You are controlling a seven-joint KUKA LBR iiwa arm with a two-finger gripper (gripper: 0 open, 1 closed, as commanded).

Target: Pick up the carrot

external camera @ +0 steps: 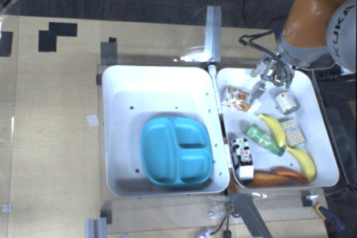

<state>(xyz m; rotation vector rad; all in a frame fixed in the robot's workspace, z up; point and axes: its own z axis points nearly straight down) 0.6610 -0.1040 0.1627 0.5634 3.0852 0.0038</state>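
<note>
Two shallow white bins are being seen side by side on the wooden bench, split by a metal divider [213, 36]. The left bin [120, 92] is being occupied by a blue sectioned plate [177, 150], which is lying toward its near right part, with one long compartment at the left and two smaller ones at the right.

The right bin [326, 136] is being crowded with smaller things. The grey arm [312, 19], with its orange band, is being seen reaching in from the right, and its gripper [262, 83] is being held over the far left part of this bin, just beside a small red-and-white printed packet [236, 100]. Whether the gripper is spread or pressed together cannot be told, and nothing is being seen held in it.

A banana [287, 145] is lying diagonally across the bin's middle, with a green bottle [265, 140] touching its left side and a patterned pouch [293, 134] at its right. The carrot [279, 176] is lying along the near wall of the right bin, well apart from the gripper; its long axis is running left to right, nearly level, though which end is tapered cannot be made out. A black-and-white carton [242, 154] is lying just beside its left end. A small white cylinder [285, 102] is resting near the far right.
</note>
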